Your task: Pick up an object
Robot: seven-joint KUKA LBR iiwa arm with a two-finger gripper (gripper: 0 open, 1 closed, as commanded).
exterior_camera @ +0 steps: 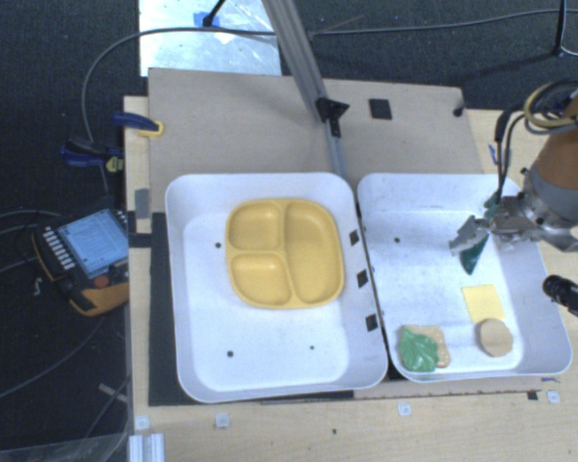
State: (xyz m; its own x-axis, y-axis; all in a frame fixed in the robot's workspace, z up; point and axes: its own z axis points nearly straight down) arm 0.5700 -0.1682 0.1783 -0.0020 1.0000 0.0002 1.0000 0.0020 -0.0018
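From above, the arm [564, 166] reaches in over the right bin [414, 210], and the hand [482, 234] hangs low above the bin floor with a dark teal piece [475, 255] pinched between its closed fingers, lifted off the white. Just below that piece lies a yellow flat square [484, 302]; a tan round block [494, 337] sits beneath that. A green lump on a tan slab [422, 348] rests down-left of the square. A yellow divided plate [285, 253] occupies the left bin [202, 354].

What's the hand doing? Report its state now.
Hand: closed on a small teal object, lifted over the right bin.
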